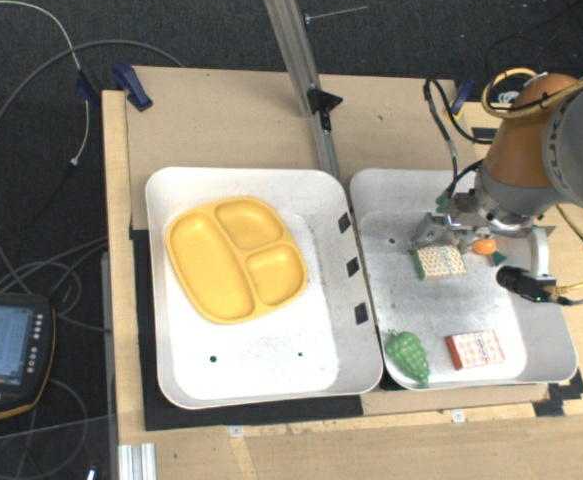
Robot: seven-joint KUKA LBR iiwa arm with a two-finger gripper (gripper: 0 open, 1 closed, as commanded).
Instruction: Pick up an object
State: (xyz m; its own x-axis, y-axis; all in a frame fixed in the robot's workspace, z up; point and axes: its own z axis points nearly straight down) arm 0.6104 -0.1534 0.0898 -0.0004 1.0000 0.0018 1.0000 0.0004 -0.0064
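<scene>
Dark carpet with loose cables surrounds a wooden bench [121, 268] carrying two white bins. One yellow three-compartment tray [236, 259] lies in the left bin [271, 368]. Four small things lie in the right bin [541, 353]: one checkered packet [440, 262], one orange piece [484, 248], one green bumpy item [408, 356] at the near left corner, and one red-and-white box [475, 348] whose print is too small to read. At the far side of that bin, the gripper [461, 230] hangs just above the checkered packet; whether it is clenched or released I cannot tell. One tablet-like pendant [6, 353] lies on the floor at left, screen unreadable.
</scene>
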